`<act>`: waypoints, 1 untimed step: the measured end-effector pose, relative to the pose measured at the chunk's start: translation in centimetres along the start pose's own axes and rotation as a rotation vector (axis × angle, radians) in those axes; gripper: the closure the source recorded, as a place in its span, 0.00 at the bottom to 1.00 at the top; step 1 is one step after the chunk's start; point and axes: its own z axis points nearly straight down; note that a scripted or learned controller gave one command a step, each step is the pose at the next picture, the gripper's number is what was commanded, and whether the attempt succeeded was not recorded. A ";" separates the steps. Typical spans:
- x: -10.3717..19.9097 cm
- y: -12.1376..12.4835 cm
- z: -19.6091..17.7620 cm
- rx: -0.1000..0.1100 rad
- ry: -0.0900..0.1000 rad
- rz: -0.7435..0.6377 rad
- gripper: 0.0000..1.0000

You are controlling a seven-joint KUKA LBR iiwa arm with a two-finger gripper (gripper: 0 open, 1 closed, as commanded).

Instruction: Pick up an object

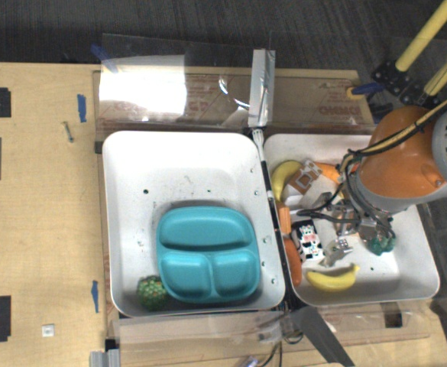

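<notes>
Gripper low in the right bin, finger state indiscernible amid clutter; nearest object, a banana, lies just below-left, long axis apparently crosswise.

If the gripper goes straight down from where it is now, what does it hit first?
Likely the small silver object lying just above the lower banana in the right bin, since the gripper hangs roughly over it. Depth is hard to judge from this slanted view, so it may land on the bin floor beside it.

Arm cut off at the right edge, its bulk hiding the right bin's middle, small clutter beneath too jumbled to name
</notes>
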 end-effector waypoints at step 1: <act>-7.9 -0.4 0.2 -0.003 0.000 0.043 0.00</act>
